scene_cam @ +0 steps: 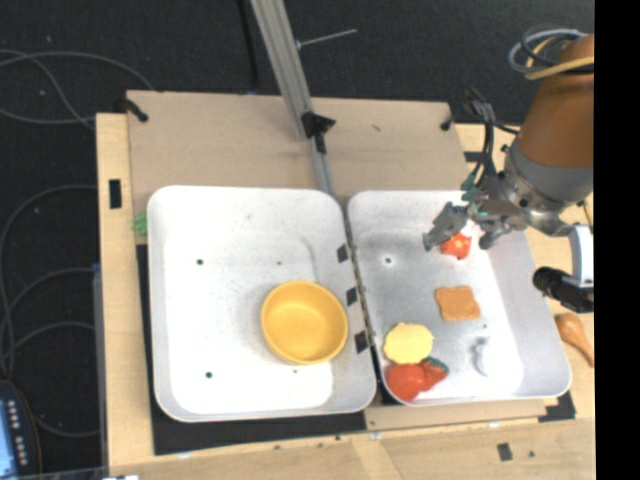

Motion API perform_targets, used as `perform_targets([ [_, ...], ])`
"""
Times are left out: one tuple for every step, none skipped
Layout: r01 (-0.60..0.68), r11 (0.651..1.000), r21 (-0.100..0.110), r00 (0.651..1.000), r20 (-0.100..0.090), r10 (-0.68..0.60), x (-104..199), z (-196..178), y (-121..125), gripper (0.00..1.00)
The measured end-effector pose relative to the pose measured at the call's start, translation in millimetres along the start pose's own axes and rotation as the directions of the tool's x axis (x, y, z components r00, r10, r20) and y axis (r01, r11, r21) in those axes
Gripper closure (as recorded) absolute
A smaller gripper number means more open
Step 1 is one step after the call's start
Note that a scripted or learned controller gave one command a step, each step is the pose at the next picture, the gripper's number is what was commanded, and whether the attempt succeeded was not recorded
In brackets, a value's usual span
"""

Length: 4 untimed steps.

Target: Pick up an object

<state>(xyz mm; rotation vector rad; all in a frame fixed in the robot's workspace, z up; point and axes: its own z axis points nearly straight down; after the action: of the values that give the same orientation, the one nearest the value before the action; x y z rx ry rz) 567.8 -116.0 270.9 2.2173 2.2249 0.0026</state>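
Lower right of the frame, the right bin [530, 368] holds a red toy [408, 379], a yellow piece [408, 343] and a toast [458, 303]. The left bin [200, 228] holds 1 yellow bowl [304, 322]. Farther up, the gripper [462, 232] is clenched on a red object [457, 246].

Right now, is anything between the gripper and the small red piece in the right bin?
Nothing visible. The gripper sits right over the small red piece in the right bin; the toast slice lies apart, nearer the camera.

Grey arm [548, 173] w/ orange band
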Motion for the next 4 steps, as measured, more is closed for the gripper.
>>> perform_targets([
  [-0.001, 1.000, 0.000, 1.000, 0.000, 0.001, 0.0, -0.1, 0.0, 0.00],
  [-0.005, 1.000, 0.006, 1.000, 0.003, 0.005, -1.9, 58.6, -8.9, 0.00],
  [-0.005, 1.000, 0.005, 1.000, 0.003, 0.005, -0.6, 101.5, -10.6, 0.00],
  [-0.005, 1.000, 0.003, 1.000, 0.002, 0.005, -5.6, 159.0, -17.2, 0.00],
])
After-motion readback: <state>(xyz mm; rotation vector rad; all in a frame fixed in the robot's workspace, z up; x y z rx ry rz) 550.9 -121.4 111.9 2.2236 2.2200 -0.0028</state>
